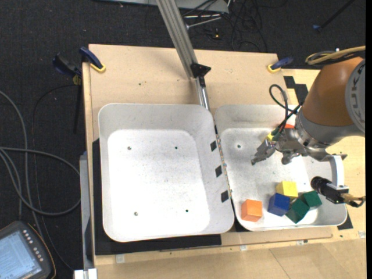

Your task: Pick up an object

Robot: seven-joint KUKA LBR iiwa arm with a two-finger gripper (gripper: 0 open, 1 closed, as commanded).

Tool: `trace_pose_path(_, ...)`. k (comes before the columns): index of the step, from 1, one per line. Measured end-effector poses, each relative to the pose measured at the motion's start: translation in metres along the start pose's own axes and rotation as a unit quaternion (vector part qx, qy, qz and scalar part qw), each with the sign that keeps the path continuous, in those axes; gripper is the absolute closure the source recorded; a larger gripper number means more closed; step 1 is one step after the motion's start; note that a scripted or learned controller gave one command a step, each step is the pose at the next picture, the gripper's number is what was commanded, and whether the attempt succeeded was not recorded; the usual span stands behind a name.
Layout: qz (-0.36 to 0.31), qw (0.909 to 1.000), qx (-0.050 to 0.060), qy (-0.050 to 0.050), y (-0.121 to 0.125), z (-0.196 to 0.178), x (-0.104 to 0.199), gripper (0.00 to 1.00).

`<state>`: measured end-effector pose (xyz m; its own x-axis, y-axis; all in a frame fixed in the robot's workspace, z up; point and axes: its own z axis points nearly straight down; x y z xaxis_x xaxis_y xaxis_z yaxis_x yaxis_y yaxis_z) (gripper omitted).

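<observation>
Reaching in from the right, the grey arm [337,106] with its big orange band hangs over the right bin [244,138], and its gripper [273,151] sits above the middle of that bin's white floor. Two dark fingers [260,154] point down and to the left, and they look a little way apart with nothing between them (only bare white floor shows under the tips). The blocks are all down in the near part of the same bin, well apart from the gripper. An orange block [251,210] sits near the bin's front left corner. To its right comes a blue block [279,204], and a yellow block [287,189] sits just behind the blue one, touching it or very close. A dark green block [304,206] lies to the right of the blue one, tipped at an angle and pressed up against it. A black knob [325,188] on the arm sticks out just past the green block, near the bin's right rim. The left bin [116,121] sits beside the right one, their rims meeting in the middle, and its floor has small dark specks on it. Both bins rest on a tan wooden bench [145,68]. A thin silver pole [177,28] slants down from the top to the far end of the line where the bins meet. Blue and yellow clamps [92,58] grip the bench's back corners.
</observation>
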<state>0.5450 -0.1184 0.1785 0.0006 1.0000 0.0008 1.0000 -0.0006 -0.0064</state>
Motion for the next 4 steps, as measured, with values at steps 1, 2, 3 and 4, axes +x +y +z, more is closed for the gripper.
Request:
trace_pose_path(1,0.000,1.0000,0.000,0.000,0.004,0.063,-0.001,0.00)
trace_pose_path(2,0.000,1.0000,-0.002,0.000,0.004,0.084,-0.001,0.00)
trace_pose_path(3,0.000,1.0000,-0.004,-0.001,0.004,0.073,-0.001,1.00)
trace_pose_path(4,0.001,1.0000,-0.006,-0.001,-0.004,0.017,-0.005,1.00)
